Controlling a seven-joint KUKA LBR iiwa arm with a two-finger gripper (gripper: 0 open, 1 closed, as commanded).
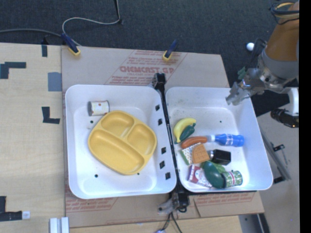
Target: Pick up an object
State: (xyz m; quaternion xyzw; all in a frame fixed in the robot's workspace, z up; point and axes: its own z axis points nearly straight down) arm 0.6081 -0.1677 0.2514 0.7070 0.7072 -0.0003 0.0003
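Arm: grey links, orange band, enters from the right; gripper (235,95) over the upper right rim of the right bin (252,125).
Jaws: too small and blurred to tell open from closed; nothing seen between them.
Right bin contents: clustered in the lower half, well apart from the gripper. Curved yellow banana (182,126), smooth sausage (193,141), blue plastic bottle (229,140) lying on its side, square toast slice (200,154), small black block (221,156), glossy dark green vegetable (213,174), green-labelled tin can (233,178) lying down.
Left bin (77,130): yellow moulded tray (122,141) with three compartments; small cylindrical can (98,107) on its side, near the upper left corner.
Bench: brown printed cardboard (141,69) under both bins.
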